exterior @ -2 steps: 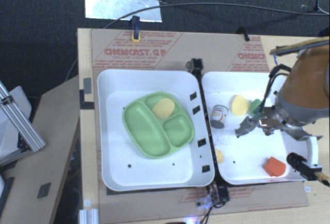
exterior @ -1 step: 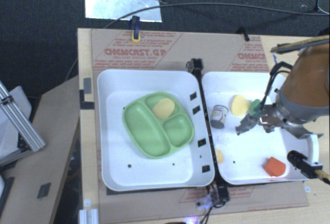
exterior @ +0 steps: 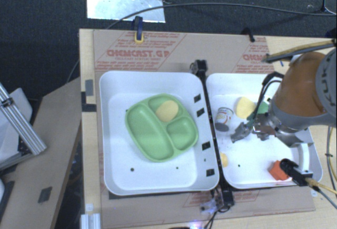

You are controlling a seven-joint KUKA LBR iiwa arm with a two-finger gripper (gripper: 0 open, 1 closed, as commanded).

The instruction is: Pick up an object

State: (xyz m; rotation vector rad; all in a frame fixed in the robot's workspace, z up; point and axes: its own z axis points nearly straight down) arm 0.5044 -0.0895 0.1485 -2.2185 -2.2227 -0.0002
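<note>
In the right bin (exterior: 247, 180) my gripper (exterior: 239, 133) hangs low near the middle, pointing left. Just up and left of it lies a small grey-and-white can (exterior: 223, 117) on its side, close to the bin's left wall. A pale yellow lump (exterior: 245, 107) lies beyond the gripper, partly behind the arm. A small yellow piece (exterior: 225, 159) rests near the front left corner. An orange block (exterior: 277, 170) sits at the front right. I see nothing held in the gripper.
The left bin (exterior: 116, 170) holds a green divided plate (exterior: 152, 138) with a yellow round object (exterior: 167, 111) in its far compartment. The arm's orange band (exterior: 305, 86) covers the right bin's right side. A black divider (exterior: 209, 128) runs between the bins.
</note>
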